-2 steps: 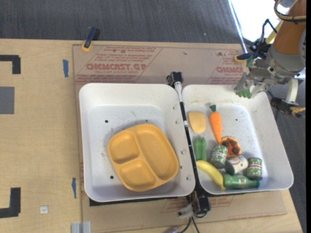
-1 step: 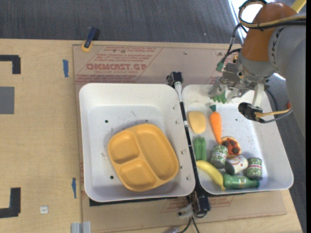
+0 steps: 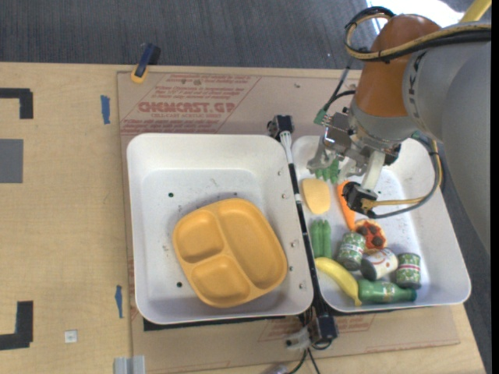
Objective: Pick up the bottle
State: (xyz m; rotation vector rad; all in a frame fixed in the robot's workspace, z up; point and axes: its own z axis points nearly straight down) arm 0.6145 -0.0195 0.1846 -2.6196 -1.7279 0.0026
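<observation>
A small green bottle lies on its side at the front of the right bin, just right of a banana. My gripper hangs over the back part of that bin, well behind the bottle and apart from it. It is just above an orange carrot and a green item. The wrist and cables hide its tips.
Around the bottle are two green cans, a white and red toy, a pale yellow piece and a green vegetable. The left bin holds a yellow divided plate.
</observation>
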